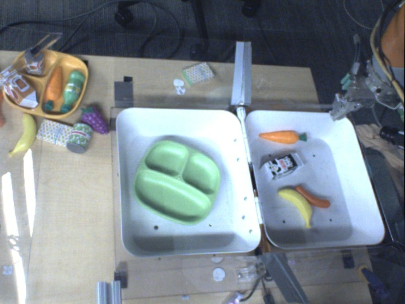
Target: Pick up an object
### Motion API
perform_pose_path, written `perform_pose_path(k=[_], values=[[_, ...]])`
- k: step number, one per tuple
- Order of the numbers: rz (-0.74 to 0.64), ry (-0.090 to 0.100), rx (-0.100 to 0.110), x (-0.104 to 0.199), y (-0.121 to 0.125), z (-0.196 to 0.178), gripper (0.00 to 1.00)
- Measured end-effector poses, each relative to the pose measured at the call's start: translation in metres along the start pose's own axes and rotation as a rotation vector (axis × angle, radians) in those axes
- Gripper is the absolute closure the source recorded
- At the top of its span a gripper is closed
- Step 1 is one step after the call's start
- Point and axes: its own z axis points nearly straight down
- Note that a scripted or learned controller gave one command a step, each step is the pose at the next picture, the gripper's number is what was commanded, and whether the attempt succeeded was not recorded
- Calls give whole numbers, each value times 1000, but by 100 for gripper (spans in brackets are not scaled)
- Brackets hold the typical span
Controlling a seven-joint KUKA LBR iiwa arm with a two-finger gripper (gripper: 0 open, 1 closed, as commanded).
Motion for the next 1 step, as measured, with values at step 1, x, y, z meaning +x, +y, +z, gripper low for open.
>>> perform_pose_path(k=[1], values=[[0, 0, 0, 0, 0, 0, 0]])
